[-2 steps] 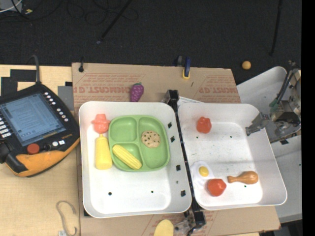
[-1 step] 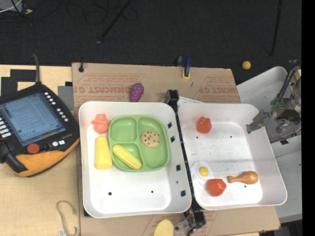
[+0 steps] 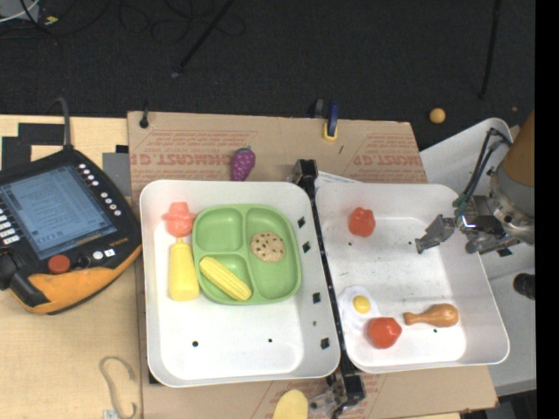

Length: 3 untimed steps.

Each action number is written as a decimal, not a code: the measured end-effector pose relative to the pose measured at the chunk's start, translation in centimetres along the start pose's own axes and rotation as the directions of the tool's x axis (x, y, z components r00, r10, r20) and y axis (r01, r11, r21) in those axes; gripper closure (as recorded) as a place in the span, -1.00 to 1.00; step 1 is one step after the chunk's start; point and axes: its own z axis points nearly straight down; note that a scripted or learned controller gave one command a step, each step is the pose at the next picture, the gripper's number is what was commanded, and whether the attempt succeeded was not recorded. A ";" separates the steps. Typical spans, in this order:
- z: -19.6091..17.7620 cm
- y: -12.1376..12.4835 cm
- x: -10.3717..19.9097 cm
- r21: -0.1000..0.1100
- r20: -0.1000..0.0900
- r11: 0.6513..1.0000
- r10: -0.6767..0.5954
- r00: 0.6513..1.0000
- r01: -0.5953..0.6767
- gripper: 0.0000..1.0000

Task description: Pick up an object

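the hand point(image 3: 434, 234) hangs over the right bin's point(image 3: 489, 343) far right part, fingers spread apart with nothing between them, near the right rim. below it the bin floor is bare. a red pepper point(image 3: 362, 223) sits toward the back left, well apart from the hand. along the front edge lie a fried egg point(image 3: 361, 304), a tomato point(image 3: 383, 332) just beside it, and a chicken drumstick point(image 3: 431, 316). the left bin point(image 3: 227, 356) holds a green divided plate point(image 3: 288, 278) with a cookie point(image 3: 268, 247) and a corn cob point(image 3: 225, 278).
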 end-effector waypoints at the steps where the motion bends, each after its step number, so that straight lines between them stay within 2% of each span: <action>1: 6.0 0.8 0.1 -0.001 0.001 1.000 -0.002 1.000 0.002 -1.00; 2: 11.8 0.0 -0.3 0.000 0.000 1.000 -0.002 1.000 0.002 -1.00; 3: 13.9 0.0 0.0 -0.003 0.001 1.000 -0.002 1.000 0.002 -1.00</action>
